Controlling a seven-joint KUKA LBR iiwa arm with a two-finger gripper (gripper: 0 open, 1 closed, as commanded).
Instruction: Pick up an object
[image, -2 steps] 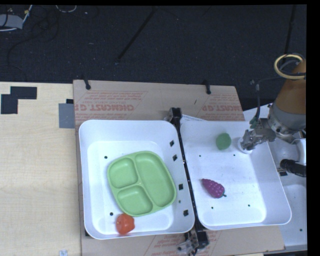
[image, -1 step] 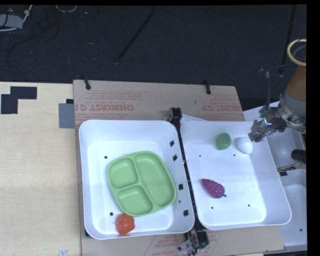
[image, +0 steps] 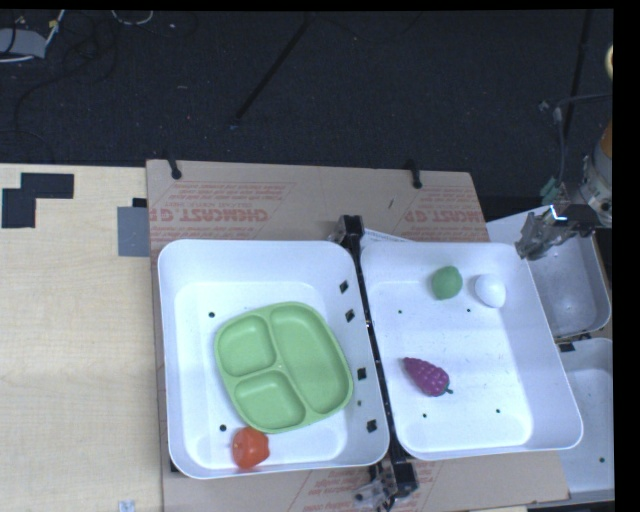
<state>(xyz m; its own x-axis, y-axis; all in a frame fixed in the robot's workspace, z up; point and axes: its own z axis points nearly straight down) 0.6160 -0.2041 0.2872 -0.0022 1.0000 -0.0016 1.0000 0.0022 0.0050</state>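
Pincer: the pincer (image: 543, 232) hangs at the right edge of the frame, above and outside the right bin's upper right corner; whether it is released or clenched cannot be told, and nothing shows in its grip.
Right bin: the right bin (image: 545, 405) holds three objects, all well apart from the pincer.
White ball: a white ball (image: 490, 291) lies near the bin's upper right, nearest the pincer.
Green ball: a green ball (image: 447, 282) sits just beside it, to the left.
Purple fruit: a purple grape-like bunch (image: 427, 376) lies mid-bin.
Left bin: the left bin (image: 190, 270) carries a green three-part plate (image: 283, 366), with an orange-red object (image: 250, 448) just below the plate's lower left.
Counter: a pale wood counter (image: 70, 350) fills the frame's left.
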